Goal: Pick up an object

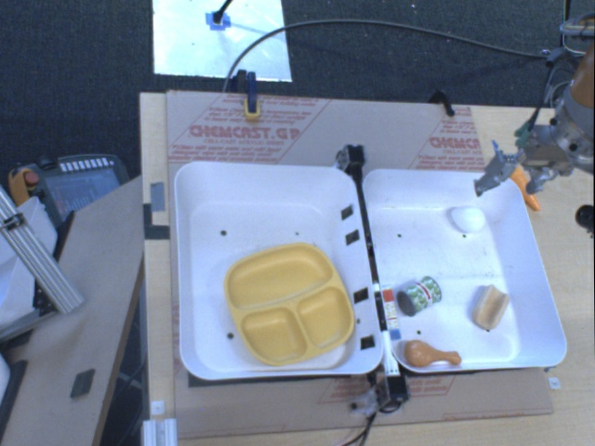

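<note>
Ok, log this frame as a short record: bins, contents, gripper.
left bin: holds a yellow divided tray
right bin: holds a white egg-like object, small can on its side, tan bread-like piece, orange drumstick toy
gripper: above the right bin's far right corner, nothing between its fingers
task status: no object picked up yet

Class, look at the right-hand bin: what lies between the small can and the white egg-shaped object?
In the camera view, the stretch between the small can and the white egg-shaped object is bare white floor of the right bin; nothing lies there.
</note>
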Robot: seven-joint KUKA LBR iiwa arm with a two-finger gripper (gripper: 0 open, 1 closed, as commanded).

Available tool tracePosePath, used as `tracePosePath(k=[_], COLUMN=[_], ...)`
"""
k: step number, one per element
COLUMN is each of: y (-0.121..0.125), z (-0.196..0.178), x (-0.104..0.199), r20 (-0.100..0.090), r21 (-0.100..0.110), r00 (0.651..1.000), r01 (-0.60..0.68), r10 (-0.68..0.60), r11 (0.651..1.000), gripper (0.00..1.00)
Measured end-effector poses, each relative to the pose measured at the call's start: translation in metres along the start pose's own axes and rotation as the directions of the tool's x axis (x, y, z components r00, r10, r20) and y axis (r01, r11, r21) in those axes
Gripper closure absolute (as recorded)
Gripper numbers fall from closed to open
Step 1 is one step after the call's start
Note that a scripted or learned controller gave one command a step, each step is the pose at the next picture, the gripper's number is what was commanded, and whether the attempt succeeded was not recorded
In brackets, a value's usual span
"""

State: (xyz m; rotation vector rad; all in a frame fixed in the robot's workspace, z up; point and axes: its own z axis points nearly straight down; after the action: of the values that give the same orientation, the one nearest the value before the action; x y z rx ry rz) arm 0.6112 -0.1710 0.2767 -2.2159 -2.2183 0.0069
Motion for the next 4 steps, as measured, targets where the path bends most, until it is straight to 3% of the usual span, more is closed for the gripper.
tracePosePath(k=[1, 3, 4], y=[0.002, 0.005, 0.006], z=[-0.005, 0.119, 0.161], x=[0.0, 0.006, 0.006], r20=[0.002, 0.001, 0.001], r21=[-0.009, -0.004, -0.005], r00=[1.0, 1.0, 1.0], r01=[0.002, 0.001, 0.0], r10=[-0.002, -0.001, 0.0], r11=[1.0, 1.0, 1.0], gripper=[0.0, 0.0, 0.0])
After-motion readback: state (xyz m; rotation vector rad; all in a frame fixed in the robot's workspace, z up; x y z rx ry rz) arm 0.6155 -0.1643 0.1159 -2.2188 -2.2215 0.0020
